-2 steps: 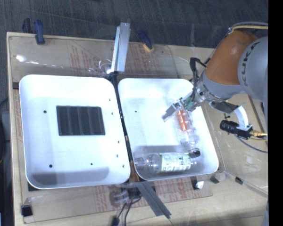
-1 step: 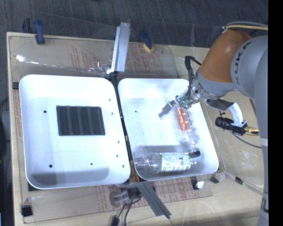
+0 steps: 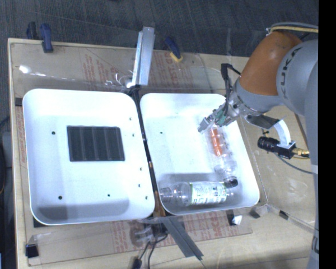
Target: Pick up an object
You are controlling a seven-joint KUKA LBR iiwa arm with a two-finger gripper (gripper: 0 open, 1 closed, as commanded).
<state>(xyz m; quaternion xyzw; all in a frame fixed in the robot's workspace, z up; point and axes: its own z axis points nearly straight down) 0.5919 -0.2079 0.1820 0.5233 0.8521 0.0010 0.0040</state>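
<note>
Dark carpet is seen behind a pale wooden surface (image 3: 280, 198), on which two shallow white bins are set side by side. In the left bin (image 3: 39, 150) a dark ribbed rectangular pad (image 3: 95, 143) is laid flat, near the middle. A grey metal bar (image 3: 144, 55) is stood behind the gap between the bins, and blue clamps (image 3: 46, 37) are fixed along the far edge of the surface.

In the right bin (image 3: 173, 128) two clear plastic bottles are found. One bottle with an orange label (image 3: 219, 145) is laid along the right wall, running from the far side toward the near corner. A larger bottle with a pale label (image 3: 197, 193) is laid on its side along the near wall, its dark cap close to the near end of the first bottle.

The grey arm (image 3: 280, 60) with its orange band is reached in from the right, and the hand (image 3: 213, 119) is placed low over the right bin, just at the far end of the orange-labelled bottle. Whether the hand is released or clenched cannot be told, and no bottle can be seen gripped by it.
</note>
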